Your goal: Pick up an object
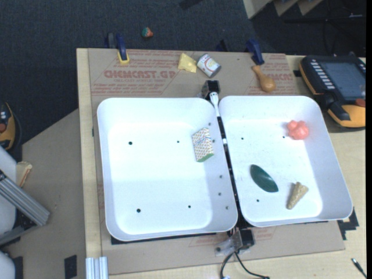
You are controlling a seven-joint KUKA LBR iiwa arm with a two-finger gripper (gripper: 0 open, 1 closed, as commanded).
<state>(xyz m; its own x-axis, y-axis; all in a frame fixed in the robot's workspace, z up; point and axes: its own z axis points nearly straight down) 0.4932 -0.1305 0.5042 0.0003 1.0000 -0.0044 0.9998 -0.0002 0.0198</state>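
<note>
The left bin [116, 173] holds a small patterned green and white packet [202, 144] near its right wall. In the right bin [325, 156] lie a pink lumpy object [298, 129] at the upper right, a dark green oval object [264, 178] near the middle, and a tan cone-shaped object [296, 195] toward the front right.
Behind the bins on the cardboard base lie a yellow wedge [187, 63], a small white box [208, 65] and a brown wooden piece [264, 80]. Blue clamps [121, 45] hold the board's back edge. A teach pendant [340, 86] sits at the right.
</note>
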